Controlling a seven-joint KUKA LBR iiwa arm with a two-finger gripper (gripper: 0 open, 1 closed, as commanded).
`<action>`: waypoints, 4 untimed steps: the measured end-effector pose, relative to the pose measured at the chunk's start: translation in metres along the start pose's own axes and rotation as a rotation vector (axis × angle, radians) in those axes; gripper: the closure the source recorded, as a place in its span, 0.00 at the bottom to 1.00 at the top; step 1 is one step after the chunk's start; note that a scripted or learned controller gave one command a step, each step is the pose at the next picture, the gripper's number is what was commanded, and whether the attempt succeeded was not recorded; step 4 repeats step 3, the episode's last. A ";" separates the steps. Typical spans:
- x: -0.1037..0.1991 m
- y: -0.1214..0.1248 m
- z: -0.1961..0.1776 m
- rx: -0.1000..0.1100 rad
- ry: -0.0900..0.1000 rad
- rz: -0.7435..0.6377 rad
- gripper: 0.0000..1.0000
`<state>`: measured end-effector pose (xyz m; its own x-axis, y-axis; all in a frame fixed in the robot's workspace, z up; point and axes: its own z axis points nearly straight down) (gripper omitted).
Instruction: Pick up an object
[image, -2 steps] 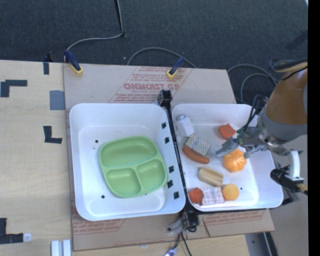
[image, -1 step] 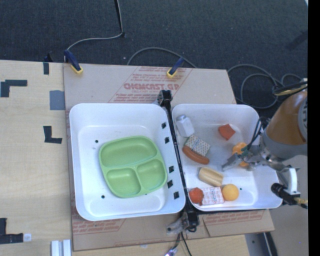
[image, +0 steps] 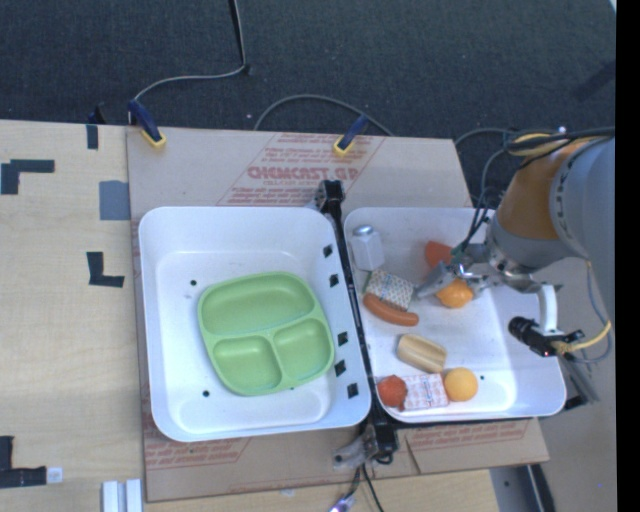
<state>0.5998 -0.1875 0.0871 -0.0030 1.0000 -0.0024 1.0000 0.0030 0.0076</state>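
The right bin (image: 500, 345) holds several toy foods. My gripper (image: 446, 280) is low over the bin's upper middle, right above a small orange fruit (image: 456, 296) and touching or nearly touching it. A red piece (image: 436, 252) lies just behind the gripper. To its left are a checkered packet (image: 392, 289) and a sausage (image: 391, 312). A silver can (image: 365, 246) lies by the divider. Nearer the front are a bread roll (image: 420, 351), an orange ball (image: 460, 384), a red tomato (image: 391, 389) and a white packet (image: 427, 393).
The left bin (image: 170, 300) holds a green three-part plate (image: 265, 332). The arm's grey and orange body (image: 545, 215) hangs over the right bin's far right side. Cables run behind the bins, and clamps (image: 349, 139) hold the cardboard underneath.
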 end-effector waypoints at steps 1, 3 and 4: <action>0.000 0.000 -0.010 0.000 0.000 -0.001 1.00; 0.126 0.009 -0.098 0.007 0.003 0.000 1.00; 0.126 0.009 -0.098 0.007 0.003 0.000 1.00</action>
